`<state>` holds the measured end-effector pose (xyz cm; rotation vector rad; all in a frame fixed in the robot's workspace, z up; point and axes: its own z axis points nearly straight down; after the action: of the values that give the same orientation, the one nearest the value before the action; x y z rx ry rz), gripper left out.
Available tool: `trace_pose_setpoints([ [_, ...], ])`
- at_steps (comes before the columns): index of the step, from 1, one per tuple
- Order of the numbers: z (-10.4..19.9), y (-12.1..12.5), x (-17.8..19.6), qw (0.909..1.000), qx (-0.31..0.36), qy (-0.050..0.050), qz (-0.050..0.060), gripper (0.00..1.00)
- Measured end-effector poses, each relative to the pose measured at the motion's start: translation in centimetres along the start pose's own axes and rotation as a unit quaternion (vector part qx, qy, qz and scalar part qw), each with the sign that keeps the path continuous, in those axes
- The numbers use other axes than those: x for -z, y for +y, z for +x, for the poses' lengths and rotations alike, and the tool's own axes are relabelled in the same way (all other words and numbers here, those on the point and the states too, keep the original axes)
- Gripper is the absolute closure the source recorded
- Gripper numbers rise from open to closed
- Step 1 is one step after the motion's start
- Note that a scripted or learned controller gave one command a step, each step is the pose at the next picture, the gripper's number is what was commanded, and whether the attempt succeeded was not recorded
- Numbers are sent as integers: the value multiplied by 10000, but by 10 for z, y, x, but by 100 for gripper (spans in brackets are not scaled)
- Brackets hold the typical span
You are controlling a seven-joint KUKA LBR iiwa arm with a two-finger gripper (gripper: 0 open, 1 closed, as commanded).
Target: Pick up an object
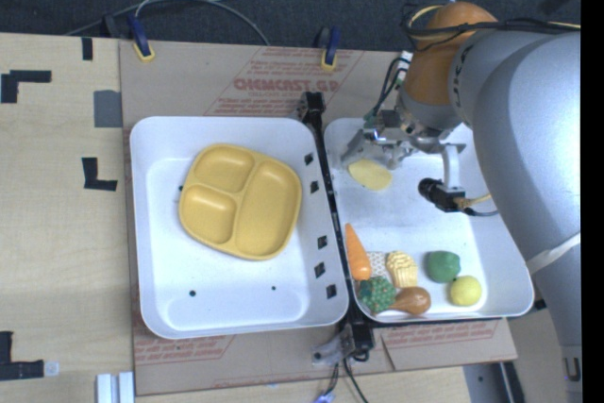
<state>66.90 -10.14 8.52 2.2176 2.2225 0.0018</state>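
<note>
One pale yellow oval piece (370,175), smooth, flattish, just below pincer (377,149)

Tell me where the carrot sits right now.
The carrot lies in the right bin, against its left wall near the front, just above the broccoli and left of the corn.

Both white bins (151,231) looked like smooth, faintly glossy plastic. The yellow divided plate (241,200) at 9 o'clock was matt plastic. The worktop (47,231) showed pale wood grain under a brown cardboard sheet (255,85). The arm (528,118) had a satin grey shell.
</note>
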Motion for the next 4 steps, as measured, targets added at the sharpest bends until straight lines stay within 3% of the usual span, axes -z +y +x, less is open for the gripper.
trace_pose_setpoints([
  [4,-4,-3,0,10000,-5,-5,6,0],
])
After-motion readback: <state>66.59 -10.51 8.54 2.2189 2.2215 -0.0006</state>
